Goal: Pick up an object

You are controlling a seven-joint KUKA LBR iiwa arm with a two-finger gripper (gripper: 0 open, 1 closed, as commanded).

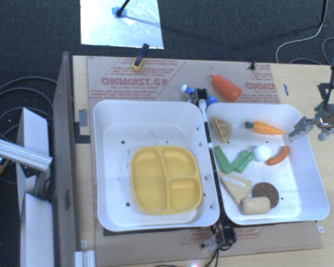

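Note:
The right bin [309, 171] holds several toy foods: an orange carrot [265, 128], a white egg [262, 152], a red sausage [278, 155], two green pieces [243, 160], a pizza slice [221, 129], a cheese wedge [235, 185], a brown cookie [265, 193] and a bread roll [255, 205]. My gripper [312, 128] hangs at the view's right edge, over the right bin's far right rim. It is to the right of the carrot and above the sausage, and nothing shows between it and them.
The left bin [114, 149] bears a yellow divided plate [166, 178]. A red-orange bottle [226, 87] and a blue-and-white item [192, 90] lie on the cardboard behind the bins. A clamp rail [209, 143] runs between the bins.

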